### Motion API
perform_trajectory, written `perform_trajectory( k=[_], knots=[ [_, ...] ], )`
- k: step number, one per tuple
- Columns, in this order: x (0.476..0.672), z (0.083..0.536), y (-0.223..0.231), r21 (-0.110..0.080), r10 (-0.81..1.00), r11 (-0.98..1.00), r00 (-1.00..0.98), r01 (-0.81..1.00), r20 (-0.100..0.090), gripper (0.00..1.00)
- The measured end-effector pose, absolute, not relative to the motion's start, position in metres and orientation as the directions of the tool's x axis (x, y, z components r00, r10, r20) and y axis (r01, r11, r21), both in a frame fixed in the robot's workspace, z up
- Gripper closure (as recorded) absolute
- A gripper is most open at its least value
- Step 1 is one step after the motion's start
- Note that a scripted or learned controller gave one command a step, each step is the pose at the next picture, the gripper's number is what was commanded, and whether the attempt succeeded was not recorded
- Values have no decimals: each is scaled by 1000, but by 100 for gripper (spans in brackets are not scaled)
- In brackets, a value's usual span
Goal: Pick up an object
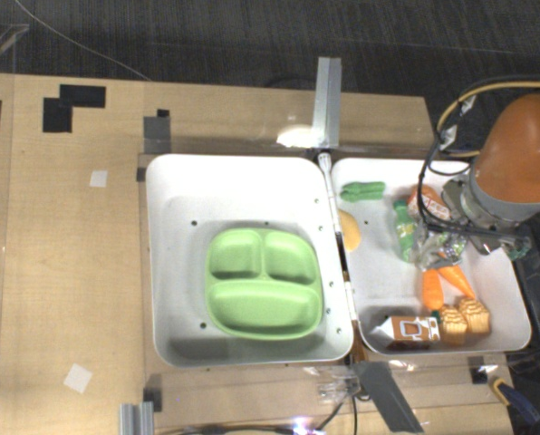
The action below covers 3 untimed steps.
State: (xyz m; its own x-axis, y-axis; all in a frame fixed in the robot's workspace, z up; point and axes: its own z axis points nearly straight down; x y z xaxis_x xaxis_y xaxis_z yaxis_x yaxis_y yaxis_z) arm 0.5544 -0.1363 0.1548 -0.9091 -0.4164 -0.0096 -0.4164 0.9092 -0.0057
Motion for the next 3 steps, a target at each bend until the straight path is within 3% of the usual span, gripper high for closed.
perform_trajectory(
  k=[1,2,3],
  knots=[
    [639,270,-177,-14,-489,872,-872,-489,-17,100],
    [643,290,-140,-4,-315,949,-949,-315,-12,100],
    [671,284,-39,1,-267,964,-964,-267,-13,100]
  ],
)
